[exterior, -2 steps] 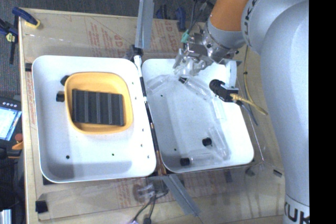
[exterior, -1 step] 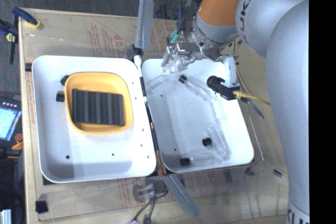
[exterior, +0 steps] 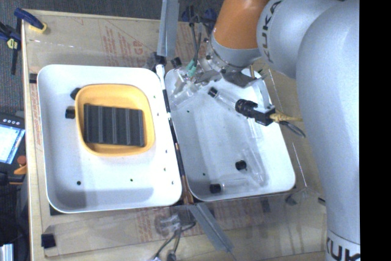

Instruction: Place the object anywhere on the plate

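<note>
Tabletop (exterior: pixel 91 33): plywood board, printed red markings, carrying two shallow white bins side by side.
Left edge: blue clamp (exterior: pixel 29 19) at the board's far left corner; lit screen of a small device (exterior: pixel 9 140) just off the board.
Left bin (exterior: pixel 104 192): white, rounded corners, a few small dark specks on its floor.
Plate (exterior: pixel 116 118): yellow-orange, rounded rectangle, resting in the far half of the left bin; dark ribbed insert with upright slats across its middle.
Beside the plate: two small dark bits (exterior: pixel 70 113) at its left rim, touching or just beside it, too small to identify.
Divider: dark strip between the bins, a grey bar (exterior: pixel 167 24) rising at the far end.
Right bin (exterior: pixel 278 174): white, with clear plastic pieces near its near right part and two small black pieces (exterior: pixel 241 165) on the floor toward the near edge.
Object (exterior: pixel 255 113): black cylindrical piece with a brass-coloured tip pointing right, over the right bin's far right area, well apart from the plate; whether lying free or attached to the arm cannot be told.
Tool (exterior: pixel 194 74): low over the far left corner of the right bin, under the orange band; finger state cannot be told, hidden among clear plastic and cables.
Arm (exterior: pixel 317 70): grey, bulky, entering from the right, covering the right bin's far right edge.
</note>
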Controlling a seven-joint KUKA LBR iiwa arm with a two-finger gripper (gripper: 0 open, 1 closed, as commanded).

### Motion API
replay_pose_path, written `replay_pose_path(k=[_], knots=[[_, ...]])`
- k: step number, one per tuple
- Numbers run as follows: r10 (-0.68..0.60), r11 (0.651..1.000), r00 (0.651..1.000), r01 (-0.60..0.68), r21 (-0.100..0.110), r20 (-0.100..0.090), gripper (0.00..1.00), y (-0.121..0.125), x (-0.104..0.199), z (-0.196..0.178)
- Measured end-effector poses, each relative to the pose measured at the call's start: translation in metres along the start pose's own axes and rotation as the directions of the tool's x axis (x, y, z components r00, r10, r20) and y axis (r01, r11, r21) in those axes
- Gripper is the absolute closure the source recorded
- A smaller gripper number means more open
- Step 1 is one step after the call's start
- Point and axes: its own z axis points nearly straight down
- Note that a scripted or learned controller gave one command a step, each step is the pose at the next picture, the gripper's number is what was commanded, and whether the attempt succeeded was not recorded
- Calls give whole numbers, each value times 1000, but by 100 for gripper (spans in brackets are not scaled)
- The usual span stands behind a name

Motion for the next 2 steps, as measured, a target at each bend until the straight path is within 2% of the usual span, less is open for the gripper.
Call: replay_pose_path(k=[1,2], knots=[[1,1000,1000,-1,0,1,0,0,-1,0],[44,999,999,-44,-3,2,0,16,48,-7]])
